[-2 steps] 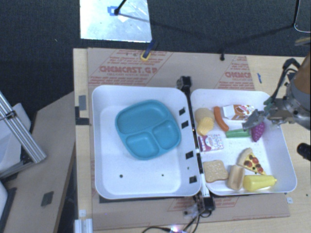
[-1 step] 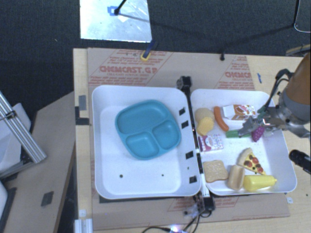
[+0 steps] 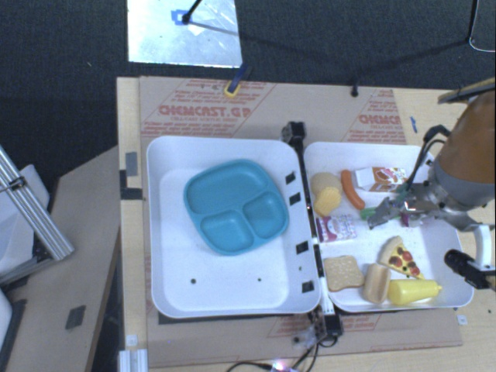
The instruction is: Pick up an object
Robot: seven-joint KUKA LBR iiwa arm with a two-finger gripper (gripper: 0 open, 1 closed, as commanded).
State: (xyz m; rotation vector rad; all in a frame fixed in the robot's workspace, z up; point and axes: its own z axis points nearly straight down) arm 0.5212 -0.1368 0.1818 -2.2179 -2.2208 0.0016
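Two shallow white bins sit side by side on the tabletop (image 3: 132, 231), over a brown sheet printed with red lettering (image 3: 205, 108). The left bin (image 3: 167, 285) holds a blue divided plate (image 3: 235, 206), lying flat near its middle. The right bin (image 3: 465, 297), at the right of the frame, holds toy food: a tan bun-like piece (image 3: 325, 183) and a yellow lemon-like piece (image 3: 328, 201) touching each other at its upper left, an orange hot dog sausage (image 3: 353, 190) just beside them, a white and orange carton (image 3: 383, 178) along the top, and a small white packet with dark red print (image 3: 336, 228) near the divider. Along the lower edge lie a slice of toast (image 3: 342, 272), a bread roll (image 3: 377, 283), a yellow bottle-shaped piece (image 3: 413, 291) and a pizza slice (image 3: 401, 257) just above them.

The gripper (image 3: 387, 211) hangs over the middle of the right bin, between the carton and the pizza slice, its dark tip pointing toward the left of the frame, close to the white packet. How far its jaws are parted cannot be told, nor whether it touches anything. No item is seen between them.

The arm (image 3: 469, 161) enters from the right edge, its orange band above the grey wrist, angled down and leftward over the bin's right side.
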